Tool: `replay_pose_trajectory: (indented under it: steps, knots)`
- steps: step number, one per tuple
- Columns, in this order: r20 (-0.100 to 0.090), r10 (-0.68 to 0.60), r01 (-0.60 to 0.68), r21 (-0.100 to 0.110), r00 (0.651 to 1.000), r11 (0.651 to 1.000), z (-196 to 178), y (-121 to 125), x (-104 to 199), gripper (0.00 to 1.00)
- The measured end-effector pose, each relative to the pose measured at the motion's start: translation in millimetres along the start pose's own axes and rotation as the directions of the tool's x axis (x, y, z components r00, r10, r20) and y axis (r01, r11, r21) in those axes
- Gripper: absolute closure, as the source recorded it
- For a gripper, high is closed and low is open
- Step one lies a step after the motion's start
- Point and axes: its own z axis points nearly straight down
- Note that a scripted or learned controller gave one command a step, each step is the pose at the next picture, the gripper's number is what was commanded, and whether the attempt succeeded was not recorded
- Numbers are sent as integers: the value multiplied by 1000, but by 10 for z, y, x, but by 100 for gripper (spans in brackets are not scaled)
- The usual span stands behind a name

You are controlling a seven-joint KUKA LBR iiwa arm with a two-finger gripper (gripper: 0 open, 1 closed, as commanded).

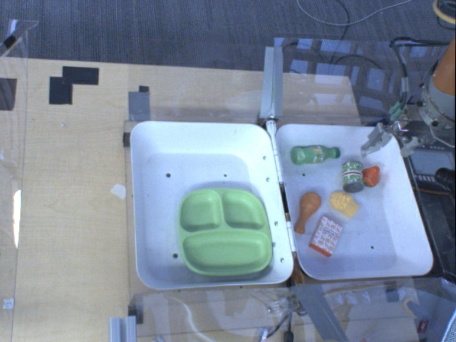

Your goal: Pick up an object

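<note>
Can (353,176) just below-left of end effector (385,138), its fingers spread, nothing between.

**Desk and its direct load**

Pale wooden desk (71,212) carries two shallow white bins, edges touching. Left bin (153,191) sits at centre; right bin (399,248) at its 3 o'clock. Black tape patches (71,83) lie at the desk's 10 o'clock.

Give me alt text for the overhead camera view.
The gripper hovers at the right bin's upper edge, above a green bottle, can, drumstick, corn and red carton. The left bin holds a green divided tray.
</note>
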Motion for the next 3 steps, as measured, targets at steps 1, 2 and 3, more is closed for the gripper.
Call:
replay_pose_trajectory:
  steps: [1, 2, 3]
  knots:
    - [-1, -43, 43, 3, 999, 999, 1045, 132, 237, 0]
    - [1, -89, 89, -7, 996, 996, 1722, 151, 165, 0]
    - [-4, -178, 178, 14, 984, 984, 1749, 681, 73, 0]
